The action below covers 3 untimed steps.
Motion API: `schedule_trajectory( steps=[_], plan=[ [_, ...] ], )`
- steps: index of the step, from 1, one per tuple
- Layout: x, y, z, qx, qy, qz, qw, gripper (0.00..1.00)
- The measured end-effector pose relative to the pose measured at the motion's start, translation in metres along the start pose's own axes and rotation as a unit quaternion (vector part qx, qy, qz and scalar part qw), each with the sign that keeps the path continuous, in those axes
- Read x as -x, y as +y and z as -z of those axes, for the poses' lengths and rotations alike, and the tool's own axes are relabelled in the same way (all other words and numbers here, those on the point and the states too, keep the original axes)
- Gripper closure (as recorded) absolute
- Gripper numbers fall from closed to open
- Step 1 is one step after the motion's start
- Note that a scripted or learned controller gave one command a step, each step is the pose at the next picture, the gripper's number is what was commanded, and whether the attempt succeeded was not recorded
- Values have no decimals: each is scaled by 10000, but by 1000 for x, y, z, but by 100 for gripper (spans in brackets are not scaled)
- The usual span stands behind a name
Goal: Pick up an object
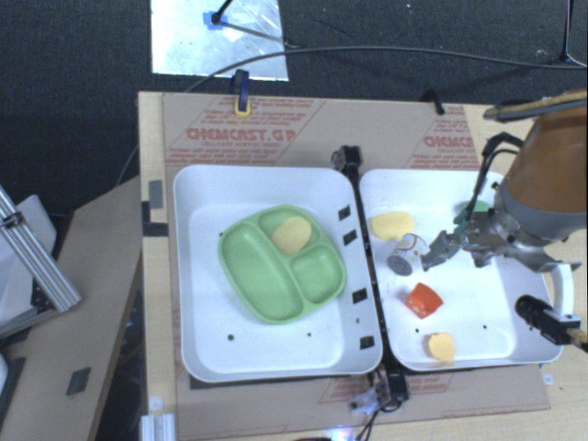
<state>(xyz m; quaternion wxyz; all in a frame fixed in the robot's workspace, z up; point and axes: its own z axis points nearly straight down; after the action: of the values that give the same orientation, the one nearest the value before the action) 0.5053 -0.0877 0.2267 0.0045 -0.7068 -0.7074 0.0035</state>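
The jaws (439, 249) are seen low over the right shallow white plastic bin (491, 352); their state cannot be told. A red block (424, 299) lies just below them, untouched.

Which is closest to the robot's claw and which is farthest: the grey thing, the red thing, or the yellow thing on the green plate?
From the gripper:
1. Grey thing, right beside it in the right bin.
2. Red thing, below it, same bin.
3. Yellow thing on the green plate, over in the left bin.

Red block (424, 299), two yellow pieces (392, 224) (441, 346), grey disc (400, 265) loose in right bin (478, 352).
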Motion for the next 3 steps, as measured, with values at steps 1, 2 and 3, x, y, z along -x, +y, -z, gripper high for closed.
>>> schedule_trajectory(
  steps=[1, 2, 3],
  plan=[
    [0, 2, 6, 67, -8, 12, 10000, 0],
    [1, -3, -38, 42, -2, 1, 10000, 0],
    [1, -7, -99, 40, 0, 0, 10000, 0]
  ],
)
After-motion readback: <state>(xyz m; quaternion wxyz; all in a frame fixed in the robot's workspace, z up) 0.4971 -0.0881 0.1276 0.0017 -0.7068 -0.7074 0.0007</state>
